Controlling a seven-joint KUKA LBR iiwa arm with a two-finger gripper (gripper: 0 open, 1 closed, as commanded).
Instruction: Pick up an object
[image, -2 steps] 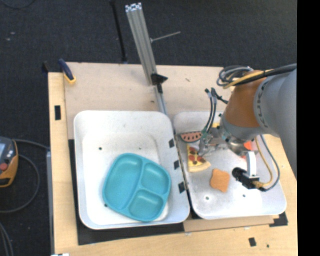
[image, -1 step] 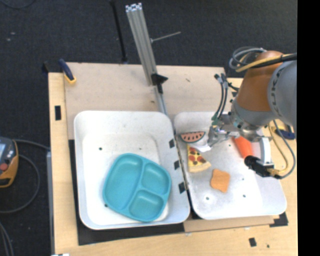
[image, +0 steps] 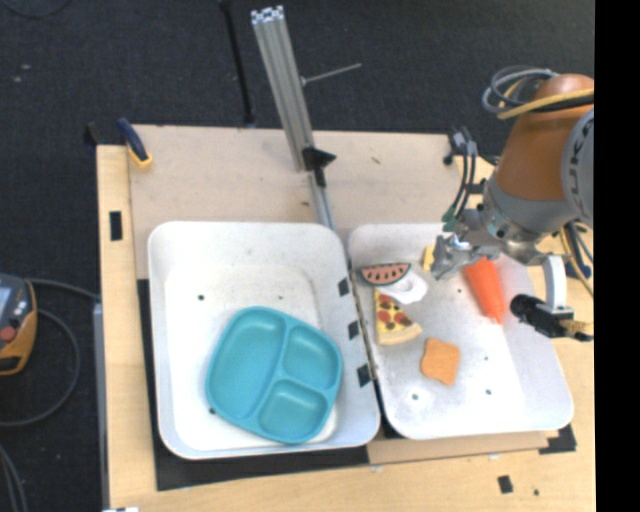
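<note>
Gripper above right bin's far left; finger state: we cannot tell. Candidates: orange carrot-shaped toy just beside it, watermelon slice toy, pizza slice toy, w/ orange cracker-like square apart. Risk, we judge: crowded items nudged, grasp slips.

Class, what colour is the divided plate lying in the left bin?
The divided plate is turquoise blue, plain to see in the camera view.

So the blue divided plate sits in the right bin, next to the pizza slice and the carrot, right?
Not quite. The blue divided plate lies in the left bin, alone. The pizza slice and the carrot are in the right bin, as the camera view shows.
</note>
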